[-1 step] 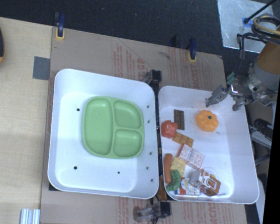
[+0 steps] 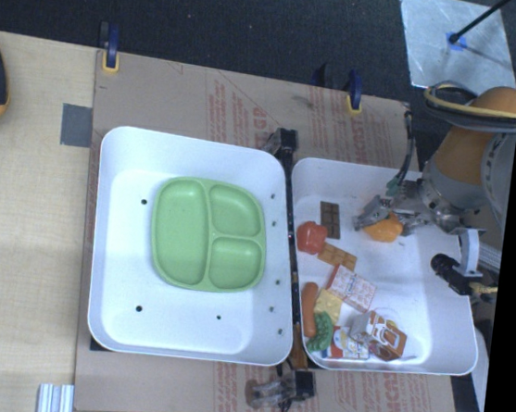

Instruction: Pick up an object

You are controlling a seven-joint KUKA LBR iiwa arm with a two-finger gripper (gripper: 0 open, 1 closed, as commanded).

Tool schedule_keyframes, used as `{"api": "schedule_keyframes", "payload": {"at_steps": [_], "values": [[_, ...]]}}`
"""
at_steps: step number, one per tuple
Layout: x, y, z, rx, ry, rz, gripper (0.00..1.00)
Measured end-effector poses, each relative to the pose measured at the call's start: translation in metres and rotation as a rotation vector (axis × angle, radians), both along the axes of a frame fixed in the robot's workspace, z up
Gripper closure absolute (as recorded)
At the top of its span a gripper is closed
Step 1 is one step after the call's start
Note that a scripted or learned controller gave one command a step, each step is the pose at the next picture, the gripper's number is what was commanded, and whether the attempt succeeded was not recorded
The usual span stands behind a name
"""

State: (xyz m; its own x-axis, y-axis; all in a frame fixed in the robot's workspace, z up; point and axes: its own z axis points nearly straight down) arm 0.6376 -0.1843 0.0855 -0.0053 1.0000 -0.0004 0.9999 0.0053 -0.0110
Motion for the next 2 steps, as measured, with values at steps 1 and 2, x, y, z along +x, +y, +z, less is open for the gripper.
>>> {"api": "schedule_keyframes", "payload": {"at_steps": [1,2], "values": [[0.002,-0.001,0.017,-0.002,-0.007,0.002,1.00],[0.020,0.072,0.089,0.001,-0.014,0.004,1.00]]}}
